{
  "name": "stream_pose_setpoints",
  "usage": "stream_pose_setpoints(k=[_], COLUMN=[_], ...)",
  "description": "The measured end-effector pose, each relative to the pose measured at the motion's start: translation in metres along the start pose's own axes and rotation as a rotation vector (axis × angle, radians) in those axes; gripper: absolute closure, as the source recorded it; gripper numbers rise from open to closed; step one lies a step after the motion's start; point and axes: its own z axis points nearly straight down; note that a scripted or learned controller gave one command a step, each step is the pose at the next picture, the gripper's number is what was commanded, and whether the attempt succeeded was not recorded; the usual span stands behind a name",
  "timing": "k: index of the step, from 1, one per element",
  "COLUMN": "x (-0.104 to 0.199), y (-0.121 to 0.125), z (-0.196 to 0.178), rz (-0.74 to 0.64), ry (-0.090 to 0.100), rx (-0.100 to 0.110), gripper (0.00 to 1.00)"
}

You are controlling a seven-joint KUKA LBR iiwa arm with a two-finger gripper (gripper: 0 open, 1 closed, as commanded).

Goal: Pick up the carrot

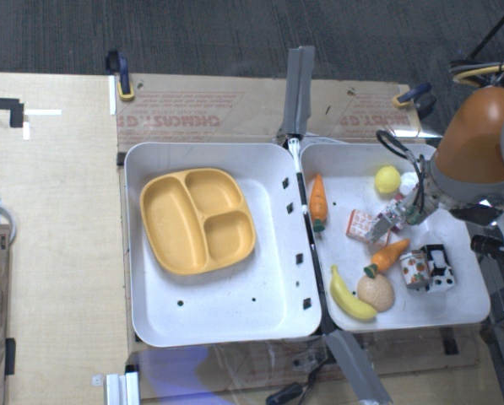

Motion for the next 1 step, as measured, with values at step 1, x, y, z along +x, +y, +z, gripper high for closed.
stream_pose_setpoints(k=[1], x=[0.0622], y=[-0.0388], z=[0.0001], rz=[-0.120], ry=[-0.004], rx=[-0.001], gripper=[0.00])
